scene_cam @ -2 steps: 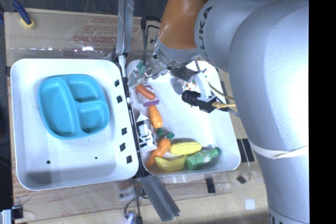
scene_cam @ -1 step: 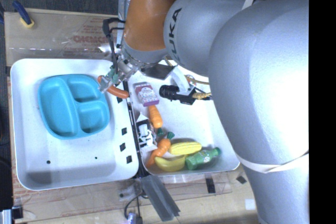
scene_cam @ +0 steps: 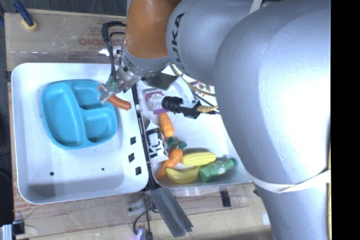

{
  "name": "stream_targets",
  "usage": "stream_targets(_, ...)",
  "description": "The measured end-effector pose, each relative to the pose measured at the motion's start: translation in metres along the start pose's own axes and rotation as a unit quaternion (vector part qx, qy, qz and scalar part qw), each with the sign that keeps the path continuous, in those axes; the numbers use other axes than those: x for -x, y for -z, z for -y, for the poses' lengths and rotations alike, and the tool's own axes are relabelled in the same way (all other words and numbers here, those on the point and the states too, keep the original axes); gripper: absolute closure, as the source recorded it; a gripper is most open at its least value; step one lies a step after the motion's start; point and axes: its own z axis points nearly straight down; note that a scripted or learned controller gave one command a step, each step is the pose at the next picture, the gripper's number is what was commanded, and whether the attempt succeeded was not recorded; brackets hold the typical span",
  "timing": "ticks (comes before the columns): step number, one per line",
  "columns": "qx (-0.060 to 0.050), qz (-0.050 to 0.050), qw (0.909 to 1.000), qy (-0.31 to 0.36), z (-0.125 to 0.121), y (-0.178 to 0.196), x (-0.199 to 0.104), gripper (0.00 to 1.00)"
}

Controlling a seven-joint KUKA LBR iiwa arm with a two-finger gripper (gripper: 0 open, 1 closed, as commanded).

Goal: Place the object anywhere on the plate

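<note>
**Sausage at the plate's right rim, pincer right above it**

Start at the far left of your view: the left bin (scene_cam: 22,137), 1 of 2 white bins on the bench, lies well to the left of and below the pincer. It carries the blue plate (scene_cam: 73,112), a sectioned dish with 3 compartments. The plate lies just left of the pincer, so a short reach is enough to drop something onto it.

Now the pincer (scene_cam: 109,90) itself. It hangs at the plate's right edge, and you see an orange sausage-like object (scene_cam: 119,102) touching its tip, just below and right of it. That object lies over the plate's right rim, partly on the bin floor side. I cannot tell whether the pincer is apart, together or clamped on the object; the tip is too small and cluttered. My judgement: the placement is at or near its end, yet the object sits so close to the edge that it may not count as on the plate.

To the right of and below the pincer, the right bin (scene_cam: 222,126) keeps the spare toys: a carrot (scene_cam: 166,123) near, then a corn cob (scene_cam: 198,158), a banana (scene_cam: 180,175) and a green bottle (scene_cam: 216,170) well apart from it.

The bench is pale wood, and dark flooring lies above the pincer in the view.
</note>
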Motion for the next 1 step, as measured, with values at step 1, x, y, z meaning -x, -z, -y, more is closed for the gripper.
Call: stream_targets(1, 0.000, 0.000, 1.0000, 0.000, 0.0001, 0.0001, 0.0002, 0.00)
